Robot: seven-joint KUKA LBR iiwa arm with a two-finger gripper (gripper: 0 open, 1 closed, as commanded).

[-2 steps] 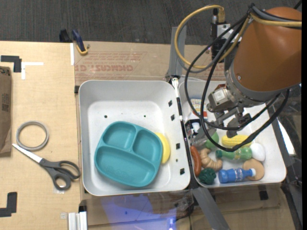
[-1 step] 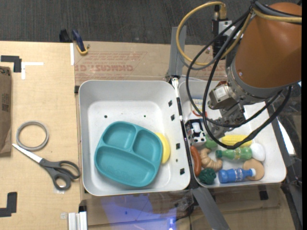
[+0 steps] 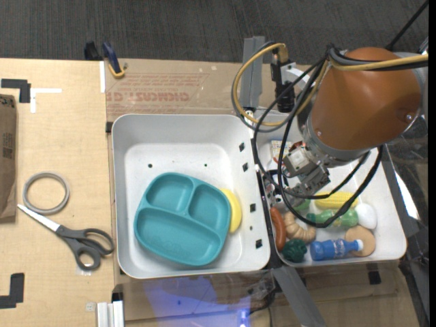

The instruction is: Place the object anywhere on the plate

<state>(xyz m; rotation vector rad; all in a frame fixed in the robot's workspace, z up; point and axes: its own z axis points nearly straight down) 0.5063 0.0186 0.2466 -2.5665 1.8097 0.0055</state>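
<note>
Teal three-compartment plate [image 3: 182, 217] is lying flat in left bin, well left of gripper [image 3: 306, 172]. Toy food pile [image 3: 327, 230] is sitting in right bin just below gripper.

You see a broad orange dome band [image 3: 368, 97] on the arm, with grey casing at its 3 o'clock edge. Black and yellow cables [image 3: 248, 73] loop at 9 o'clock, and a grey metal wrist block [image 3: 306, 171] sits at 7 o'clock.

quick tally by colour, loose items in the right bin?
Partly hidden by the arm, so a visible count only:
Yellow: 1, banana
Green: 2, pale piece, dark piece
Blue: 1, bottle
White: 1, egg
Brown/tan: 3, sausage, pastry, tan piece
Total: 8
</note>
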